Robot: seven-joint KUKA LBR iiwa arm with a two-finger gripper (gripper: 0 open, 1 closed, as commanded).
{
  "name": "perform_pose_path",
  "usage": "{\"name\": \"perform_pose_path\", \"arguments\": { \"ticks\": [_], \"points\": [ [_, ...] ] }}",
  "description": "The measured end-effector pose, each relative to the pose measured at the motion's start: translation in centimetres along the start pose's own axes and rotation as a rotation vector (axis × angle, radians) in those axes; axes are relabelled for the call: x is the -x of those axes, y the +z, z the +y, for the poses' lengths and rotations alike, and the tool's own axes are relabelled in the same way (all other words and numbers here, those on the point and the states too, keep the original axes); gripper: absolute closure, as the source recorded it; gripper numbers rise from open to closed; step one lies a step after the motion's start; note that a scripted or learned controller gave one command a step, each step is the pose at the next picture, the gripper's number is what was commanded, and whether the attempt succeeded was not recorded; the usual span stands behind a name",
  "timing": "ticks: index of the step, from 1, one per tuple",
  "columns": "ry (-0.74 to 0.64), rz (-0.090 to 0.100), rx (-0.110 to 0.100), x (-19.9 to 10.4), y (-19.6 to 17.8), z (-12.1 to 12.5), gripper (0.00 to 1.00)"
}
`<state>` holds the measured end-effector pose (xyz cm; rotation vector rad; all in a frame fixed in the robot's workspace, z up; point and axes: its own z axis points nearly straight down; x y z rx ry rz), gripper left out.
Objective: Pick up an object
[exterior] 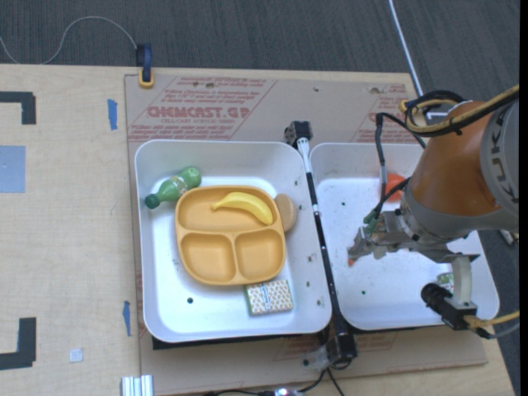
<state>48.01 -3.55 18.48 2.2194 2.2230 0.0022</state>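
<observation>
Nearest the camera, a small patterned sponge-like block [270,297] is lying flat on the floor of the left bin [157,246], just beside the near edge of the divided orange tray [227,254]. A banana [244,206] is resting in the tray's far compartment. Past the tray, a green bottle [172,186] is lying on its side against the tray's far-left rim, and a tan wooden piece [286,212] is peeking out at the tray's right side.

In the right bin [346,304], the arm is reaching in and the gripper [369,242] is hanging low over the white floor near the bin's middle. Whether it is released or clenched cannot be told; the wrist is covering it. A small red-orange bit [351,261] is showing just beside the gripper, and another orange object [394,182] is sitting farther back, partly hidden by the arm.

Progress: judging by this, nothing is visibly lifted. The pick is not yet confirmed; the candidate objects are lying in both bins.
</observation>
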Motion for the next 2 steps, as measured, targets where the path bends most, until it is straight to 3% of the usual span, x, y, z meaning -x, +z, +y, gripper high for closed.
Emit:
{"name": "perform_pose_path", "arguments": {
  "ticks": [1,2],
  "points": [
    [0.000,0.000,0.002,-5.8,-2.0,0.0,1.00],
    [0.002,0.000,-0.003,-0.6,0.0,-0.1,1.00]
  ]
}}
